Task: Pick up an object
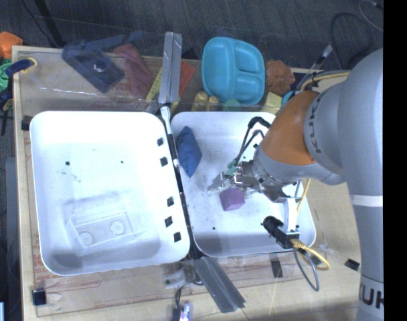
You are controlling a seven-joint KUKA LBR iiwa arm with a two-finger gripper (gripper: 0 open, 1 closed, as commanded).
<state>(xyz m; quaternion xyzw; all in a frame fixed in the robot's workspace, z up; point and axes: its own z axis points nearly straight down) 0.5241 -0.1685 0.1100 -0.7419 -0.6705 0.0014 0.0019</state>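
In the right bin (pixel 210 246) a purple block (pixel 232 200) lies near the middle. A blue soft object (pixel 188 149) rests against that bin's left wall. My gripper (pixel 228 180) hangs low over the right bin, right at the purple block's upper edge, and whether it touches the block is hidden by the wrist. The grey arm with its orange band (pixel 290 136) comes in from the right and covers the bin's right part.
A clear plastic container (pixel 100 223) lies in the left bin (pixel 43 179). A divider with black clips (pixel 170 179) separates the bins. Behind the bins sit a turquoise tray (pixel 233 69), a brown object (pixel 279 77) and dark items (pixel 96 65).
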